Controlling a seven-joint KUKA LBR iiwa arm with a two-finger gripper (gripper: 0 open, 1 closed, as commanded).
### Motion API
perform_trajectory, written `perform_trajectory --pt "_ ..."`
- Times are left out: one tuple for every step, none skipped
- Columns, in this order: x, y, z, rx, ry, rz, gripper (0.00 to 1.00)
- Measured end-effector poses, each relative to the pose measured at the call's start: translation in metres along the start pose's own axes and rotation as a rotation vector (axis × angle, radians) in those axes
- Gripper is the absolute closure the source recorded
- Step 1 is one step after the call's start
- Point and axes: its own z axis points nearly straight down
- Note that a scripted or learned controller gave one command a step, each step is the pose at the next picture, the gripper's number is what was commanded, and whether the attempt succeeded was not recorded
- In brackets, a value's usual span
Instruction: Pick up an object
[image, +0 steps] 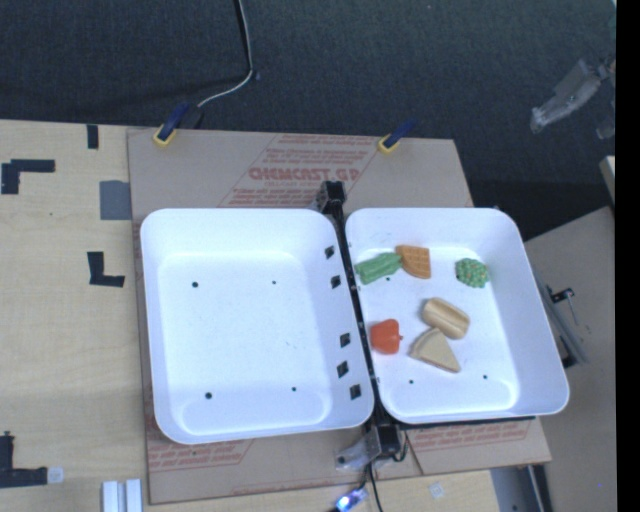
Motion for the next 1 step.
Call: perform_trajectory --pt "-0.0429 -0.0597 -0.0063 0.005 -0.001 0.006 0.00"
